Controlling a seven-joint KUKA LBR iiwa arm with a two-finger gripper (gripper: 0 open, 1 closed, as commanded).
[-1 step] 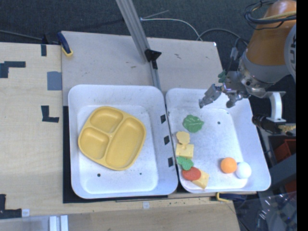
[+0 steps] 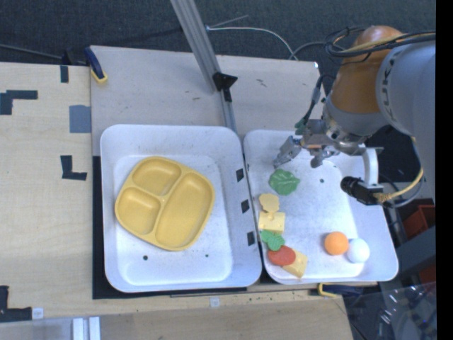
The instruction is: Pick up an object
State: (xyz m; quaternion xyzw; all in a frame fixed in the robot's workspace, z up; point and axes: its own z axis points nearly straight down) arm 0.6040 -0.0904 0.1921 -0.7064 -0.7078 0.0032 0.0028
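Lettuce-like green toy (image 2: 284,183) in right bin (image 2: 375,257), nearest the gripper (image 2: 303,154), likely target; gripper just above it, fingers spread, holding nothing; yellow pieces (image 2: 271,214) just below lettuce; orange ball (image 2: 336,243) well apart, toward bin's far corner.

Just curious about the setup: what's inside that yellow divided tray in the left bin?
The yellow tray shows three bare compartments, with no food seen in them. The bin floor beneath it is covered.

A crinkled green leafy toy (image 2: 284,183) lies flat near the right bin's (image 2: 368,211) upper left.
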